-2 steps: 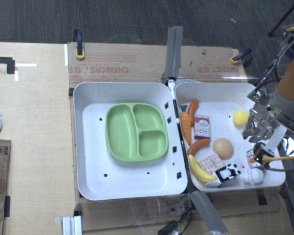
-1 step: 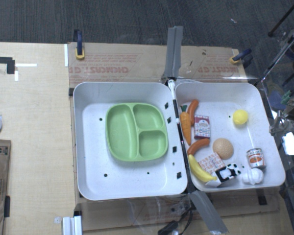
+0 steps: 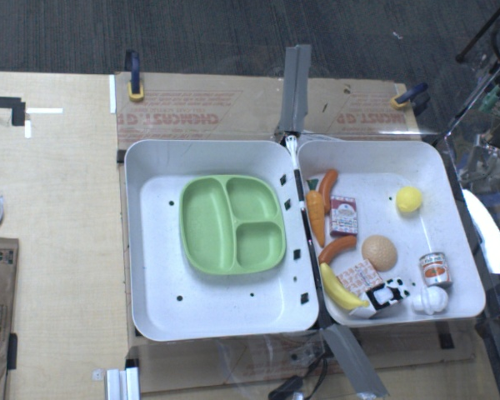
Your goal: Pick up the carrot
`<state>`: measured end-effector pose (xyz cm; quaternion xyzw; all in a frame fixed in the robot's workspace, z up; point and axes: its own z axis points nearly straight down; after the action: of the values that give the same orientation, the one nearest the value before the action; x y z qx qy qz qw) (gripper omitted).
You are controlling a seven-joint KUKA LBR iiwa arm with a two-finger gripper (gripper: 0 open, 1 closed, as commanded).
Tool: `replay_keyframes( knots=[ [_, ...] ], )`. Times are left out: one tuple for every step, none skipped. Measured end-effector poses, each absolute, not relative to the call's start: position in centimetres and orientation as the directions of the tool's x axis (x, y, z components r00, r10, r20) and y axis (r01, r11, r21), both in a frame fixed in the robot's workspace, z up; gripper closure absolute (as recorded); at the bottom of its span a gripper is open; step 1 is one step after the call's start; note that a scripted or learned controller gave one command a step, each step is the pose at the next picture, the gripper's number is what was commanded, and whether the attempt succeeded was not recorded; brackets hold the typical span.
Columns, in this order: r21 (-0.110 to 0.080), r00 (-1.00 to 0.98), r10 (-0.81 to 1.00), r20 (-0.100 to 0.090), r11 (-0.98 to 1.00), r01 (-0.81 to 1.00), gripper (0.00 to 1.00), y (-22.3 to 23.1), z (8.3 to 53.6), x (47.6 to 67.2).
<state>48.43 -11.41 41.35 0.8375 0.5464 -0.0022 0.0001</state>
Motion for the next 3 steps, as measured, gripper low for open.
replay_keyframes(
  knots=[
    [-0.002,0.18,0.984,-0.003,-0.18,0.984,1.0,-14.3,36.5,57.5],
    [-0.002,-0.138,0.99,-0.002,0.138,0.99,1.0,-18.4,33.7,63.4],
    [0.0,-0.232,0.973,-0.003,0.232,0.973,1.0,-22.3,34.1,65.9]
  ],
)
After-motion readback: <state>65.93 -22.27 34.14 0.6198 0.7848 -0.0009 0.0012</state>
